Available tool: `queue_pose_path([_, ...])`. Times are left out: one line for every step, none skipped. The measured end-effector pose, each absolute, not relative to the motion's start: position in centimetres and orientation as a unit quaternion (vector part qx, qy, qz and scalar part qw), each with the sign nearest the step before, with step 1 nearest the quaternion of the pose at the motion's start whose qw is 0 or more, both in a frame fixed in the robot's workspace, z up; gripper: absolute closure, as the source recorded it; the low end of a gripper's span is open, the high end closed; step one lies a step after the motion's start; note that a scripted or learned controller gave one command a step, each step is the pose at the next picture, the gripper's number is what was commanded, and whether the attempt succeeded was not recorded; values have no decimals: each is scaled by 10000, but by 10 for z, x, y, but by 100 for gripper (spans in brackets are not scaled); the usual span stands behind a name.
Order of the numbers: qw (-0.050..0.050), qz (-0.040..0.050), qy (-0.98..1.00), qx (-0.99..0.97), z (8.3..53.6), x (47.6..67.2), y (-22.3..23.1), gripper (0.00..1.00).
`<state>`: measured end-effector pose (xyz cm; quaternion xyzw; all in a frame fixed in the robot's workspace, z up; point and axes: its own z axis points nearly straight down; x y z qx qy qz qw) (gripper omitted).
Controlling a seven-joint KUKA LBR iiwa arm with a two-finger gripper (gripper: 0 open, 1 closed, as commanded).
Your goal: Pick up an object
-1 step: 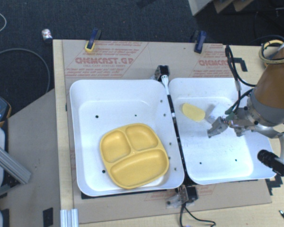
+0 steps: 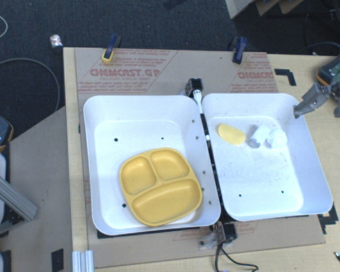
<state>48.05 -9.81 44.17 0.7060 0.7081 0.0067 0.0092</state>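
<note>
yellow oval piece (image 2: 231,134) lies in the right bin (image 2: 306,180), toward that bin's far left corner — just beside it, further right, sit two small white objects (image 2: 267,136), close together, one with a grey end. the left bin (image 2: 96,152) holds a yellow divided plate (image 2: 160,186), three compartments, near its front. the gripper (image 2: 304,107) hangs at the right bin's far right rim, above the edge, well apart from the yellow oval piece — whether it is spread or pressed together, i cannot tell.
</note>
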Motion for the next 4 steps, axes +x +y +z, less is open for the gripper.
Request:
queue_pose_path([31,13,7078,7064,443,480,-98,100])
queue_pose_path([48,55,7104,7037,541,482,-26,100])
queue_pose_path([-21,-17,7098,7044,502,521,40,100])
queue_pose_path([-34,-38,7082,7060,419,508,62,100])
